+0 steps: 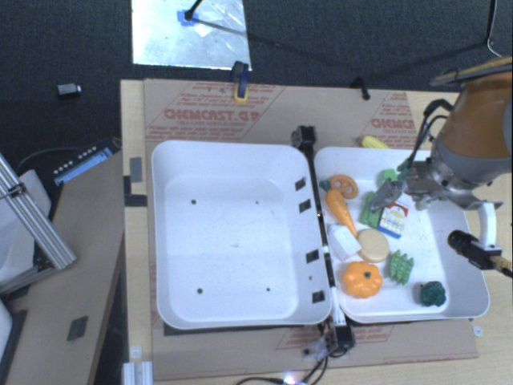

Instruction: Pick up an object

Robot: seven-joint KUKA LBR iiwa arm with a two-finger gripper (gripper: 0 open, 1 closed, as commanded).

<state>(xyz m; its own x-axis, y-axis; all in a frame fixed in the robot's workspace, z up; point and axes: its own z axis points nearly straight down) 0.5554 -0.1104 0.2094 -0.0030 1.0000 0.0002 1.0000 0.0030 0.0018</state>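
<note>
Light is even and fairly bright, falling from overhead. The two white bins (pixel 232 239) are nearly washed out, with soft shadows along their inner walls. A shiny sheet (pixel 188 22) at 12 o'clock shows patchy glare. The dark floor at 11 o'clock looks grainy. Overall sharpness is modest; small toys look soft.

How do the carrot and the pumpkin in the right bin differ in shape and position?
The carrot is long, tapered and lies slantwise near the bin's left wall; the pumpkin is round, squat and sits nearer the front rim. The carrot lies beside a pretzel, the pumpkin below a beige disc. Both are orange.
</note>
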